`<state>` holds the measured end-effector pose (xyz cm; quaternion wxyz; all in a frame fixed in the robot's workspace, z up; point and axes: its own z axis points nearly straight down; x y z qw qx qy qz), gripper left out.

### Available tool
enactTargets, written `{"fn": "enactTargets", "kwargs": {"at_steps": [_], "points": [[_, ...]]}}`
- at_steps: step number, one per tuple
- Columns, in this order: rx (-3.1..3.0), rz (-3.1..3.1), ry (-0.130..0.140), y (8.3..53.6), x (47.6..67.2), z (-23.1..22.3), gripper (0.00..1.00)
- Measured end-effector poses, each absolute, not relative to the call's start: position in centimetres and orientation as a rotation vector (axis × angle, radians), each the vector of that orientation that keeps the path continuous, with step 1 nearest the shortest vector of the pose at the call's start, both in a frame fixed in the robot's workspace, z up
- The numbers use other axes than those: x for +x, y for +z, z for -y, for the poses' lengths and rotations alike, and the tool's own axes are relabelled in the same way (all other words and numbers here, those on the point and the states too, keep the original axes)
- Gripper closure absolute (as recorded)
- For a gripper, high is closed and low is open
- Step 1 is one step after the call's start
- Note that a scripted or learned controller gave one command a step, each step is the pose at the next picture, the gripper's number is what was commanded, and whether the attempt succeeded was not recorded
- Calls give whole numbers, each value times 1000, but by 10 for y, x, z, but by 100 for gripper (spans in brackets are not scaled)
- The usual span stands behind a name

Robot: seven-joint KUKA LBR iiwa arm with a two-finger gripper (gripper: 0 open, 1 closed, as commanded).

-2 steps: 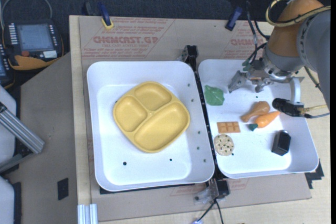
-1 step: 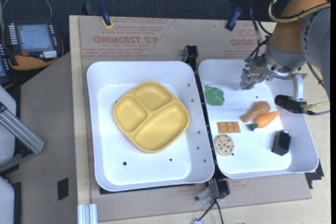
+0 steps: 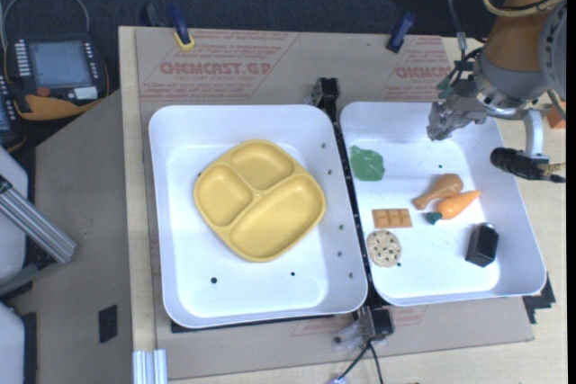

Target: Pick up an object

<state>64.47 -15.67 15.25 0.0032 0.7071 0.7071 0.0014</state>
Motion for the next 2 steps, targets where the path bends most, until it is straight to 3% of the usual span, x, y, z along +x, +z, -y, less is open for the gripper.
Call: {"fn": "enactTargets", "kwargs": {"at_steps": [2], "points": [[2213,-2217,7,268,655,162,100]]}}
